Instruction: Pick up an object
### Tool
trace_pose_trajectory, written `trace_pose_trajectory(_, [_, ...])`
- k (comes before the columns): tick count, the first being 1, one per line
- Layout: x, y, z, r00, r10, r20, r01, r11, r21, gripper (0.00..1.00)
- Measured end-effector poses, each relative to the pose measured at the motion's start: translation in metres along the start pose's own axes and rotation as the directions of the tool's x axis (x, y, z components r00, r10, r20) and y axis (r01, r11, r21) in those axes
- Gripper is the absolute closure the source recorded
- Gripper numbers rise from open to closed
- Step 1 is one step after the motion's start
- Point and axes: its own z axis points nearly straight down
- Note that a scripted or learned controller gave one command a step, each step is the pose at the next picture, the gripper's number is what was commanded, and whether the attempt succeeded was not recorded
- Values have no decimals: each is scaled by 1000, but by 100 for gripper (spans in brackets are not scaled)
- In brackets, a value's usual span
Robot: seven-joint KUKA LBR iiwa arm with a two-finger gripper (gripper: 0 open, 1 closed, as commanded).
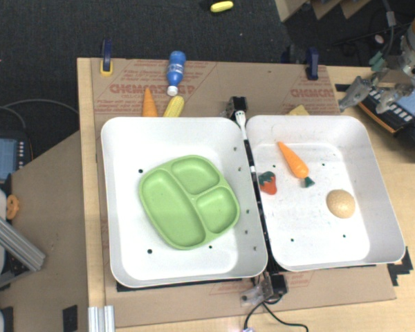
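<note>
Across the right bin (373, 185) we see carrot (292, 160) and egg (340, 203) unpicked; the hand's (373, 81) grip we cannot tell.

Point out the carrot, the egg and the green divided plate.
carrot (292, 158): camera view, middle of its orange body.
egg (340, 203): camera view, centre of its shell.
green divided plate (167, 200): camera view, floor of its left compartment.
</note>
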Motion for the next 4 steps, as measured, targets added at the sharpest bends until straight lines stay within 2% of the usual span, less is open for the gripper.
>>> trace_pose_trajectory(1, [38, 7, 120, 1000, -3, -5, 3, 1000, 11, 0])
trace_pose_trajectory(2, [71, -26, 188, 1000, -2, -4, 2, 1000, 10, 0])
trace_pose_trajectory(3, [69, -23, 172, 1000, 0, 0, 0, 1000, -3, 100])
trace_pose_trajectory(4, [134, -40, 76, 1000, -7, -1, 7, 1000, -12, 100])
